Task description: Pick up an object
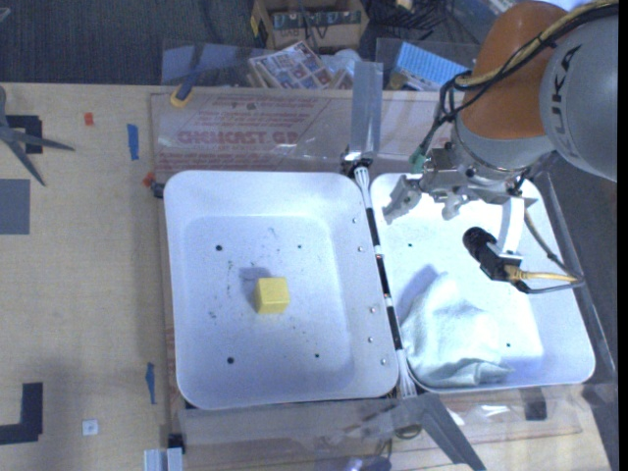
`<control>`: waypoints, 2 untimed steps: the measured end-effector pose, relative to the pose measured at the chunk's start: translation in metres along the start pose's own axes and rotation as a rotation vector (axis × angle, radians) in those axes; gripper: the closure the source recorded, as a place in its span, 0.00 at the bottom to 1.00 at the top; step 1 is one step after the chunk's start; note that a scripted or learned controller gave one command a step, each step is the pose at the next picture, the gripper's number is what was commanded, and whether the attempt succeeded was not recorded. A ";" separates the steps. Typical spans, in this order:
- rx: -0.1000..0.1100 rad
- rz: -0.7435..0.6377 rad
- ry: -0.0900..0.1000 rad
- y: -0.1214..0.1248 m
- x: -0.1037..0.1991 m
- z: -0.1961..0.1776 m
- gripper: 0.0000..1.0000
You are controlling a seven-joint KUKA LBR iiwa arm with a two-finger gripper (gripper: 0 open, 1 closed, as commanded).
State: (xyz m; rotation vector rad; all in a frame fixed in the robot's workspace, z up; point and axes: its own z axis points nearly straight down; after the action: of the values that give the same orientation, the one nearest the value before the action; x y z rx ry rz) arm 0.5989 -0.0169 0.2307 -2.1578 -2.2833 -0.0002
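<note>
Arm [549, 67] is cut off at the top-right edge, so only the orange band, grey wrist and cabling show. It reaches in from the right & hangs over the back part of the right bin [574, 356]. Gripper [424, 196] sits below the wrist w/ grey metal parts spread out low; glare off the bin floor washes them out, so can't tell if it's open or shut, and nothing is visibly held. A black cylindrical piece w/ a yellow cable [491, 253] sits just right of & nearer the camera than the gripper.

White cloth [461, 337] lies crumpled in the right bin, near-camera side of the gripper, apart from it; its edges blur into the white floor. Yellow block [273, 294] sits in the left bin [196, 194], well left of the gripper & closer to the camera, across the divider. Bins rest on the worktop [78, 292].
</note>
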 end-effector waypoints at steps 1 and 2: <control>-0.003 -0.076 -0.001 0.066 -0.045 0.045 0.00; -0.002 -0.255 -0.001 0.002 -0.096 0.132 0.00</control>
State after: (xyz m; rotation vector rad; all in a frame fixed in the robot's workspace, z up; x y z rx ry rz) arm 0.6066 -0.1128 0.0991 -1.8512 -2.5409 -0.0023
